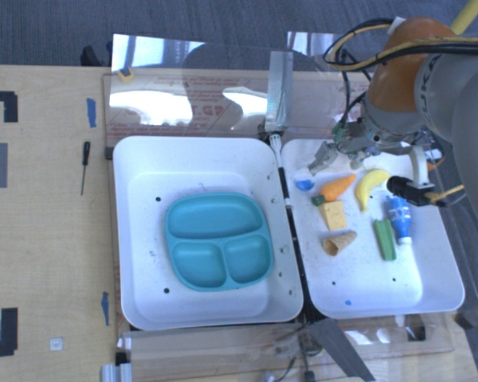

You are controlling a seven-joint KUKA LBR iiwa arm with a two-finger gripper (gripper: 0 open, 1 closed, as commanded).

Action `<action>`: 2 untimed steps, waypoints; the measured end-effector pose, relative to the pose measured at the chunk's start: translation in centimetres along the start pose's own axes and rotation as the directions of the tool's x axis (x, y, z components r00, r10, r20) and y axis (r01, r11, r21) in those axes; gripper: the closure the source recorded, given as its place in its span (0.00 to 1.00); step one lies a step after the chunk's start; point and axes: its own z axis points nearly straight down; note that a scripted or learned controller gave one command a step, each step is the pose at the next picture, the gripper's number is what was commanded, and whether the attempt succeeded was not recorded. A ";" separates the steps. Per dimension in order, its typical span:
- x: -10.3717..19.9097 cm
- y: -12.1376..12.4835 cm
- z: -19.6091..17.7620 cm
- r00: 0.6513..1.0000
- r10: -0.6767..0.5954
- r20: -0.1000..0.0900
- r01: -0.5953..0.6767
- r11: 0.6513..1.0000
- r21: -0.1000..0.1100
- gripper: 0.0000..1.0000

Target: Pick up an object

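gripper (338, 153): open, empty, right bin's (438, 293) far edge | risk: carrot (339, 186) and banana (370, 186) crowded, fingers may nudge both

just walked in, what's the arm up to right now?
The KUKA arm reaches in over the back of the right bin, claw low near the carrot and banana. Nothing is visibly held. A cheese block, cone, green piece and blue bottle lie loose there. The left bin holds a teal divided tray.
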 end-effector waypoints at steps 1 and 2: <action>-0.8 -4.6 4.2 1.000 0.021 0.001 -0.021 1.000 -0.004 0.00; -5.2 -7.0 4.2 0.998 -0.056 0.001 0.056 0.998 -0.001 0.00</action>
